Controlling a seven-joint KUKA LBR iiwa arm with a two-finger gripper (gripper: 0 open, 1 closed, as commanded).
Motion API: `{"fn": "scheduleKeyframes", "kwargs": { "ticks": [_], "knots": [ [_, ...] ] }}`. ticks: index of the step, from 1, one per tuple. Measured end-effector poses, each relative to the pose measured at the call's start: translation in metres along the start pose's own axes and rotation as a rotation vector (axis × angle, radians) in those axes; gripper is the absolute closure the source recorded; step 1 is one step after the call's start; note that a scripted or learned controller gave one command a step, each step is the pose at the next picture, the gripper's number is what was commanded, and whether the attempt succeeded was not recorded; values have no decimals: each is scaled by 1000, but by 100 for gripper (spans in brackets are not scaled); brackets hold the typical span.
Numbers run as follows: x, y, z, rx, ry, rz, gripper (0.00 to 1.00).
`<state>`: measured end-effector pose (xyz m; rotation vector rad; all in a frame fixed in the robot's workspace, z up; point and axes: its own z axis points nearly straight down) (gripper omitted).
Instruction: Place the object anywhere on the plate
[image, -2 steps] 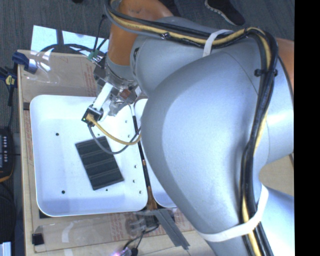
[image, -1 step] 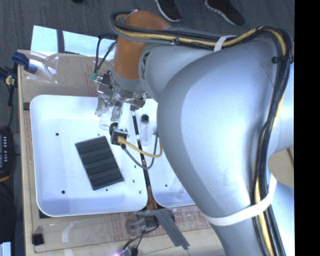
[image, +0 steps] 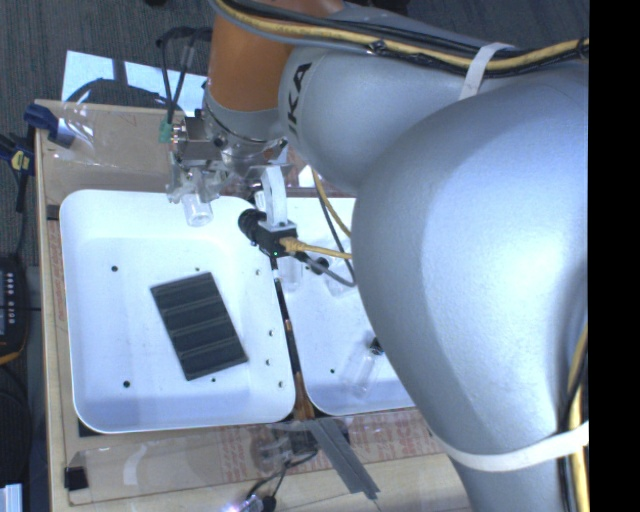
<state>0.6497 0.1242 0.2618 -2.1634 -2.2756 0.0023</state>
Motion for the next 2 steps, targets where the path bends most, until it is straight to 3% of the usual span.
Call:
{"fn": "scheduleKeyframes", "kwargs": {
  "ticks": [1,2],
  "knots": [
    [81,9,37,1,-1,-26,100],
    [81,10,36,1,0,-26,0]
  ]
}}
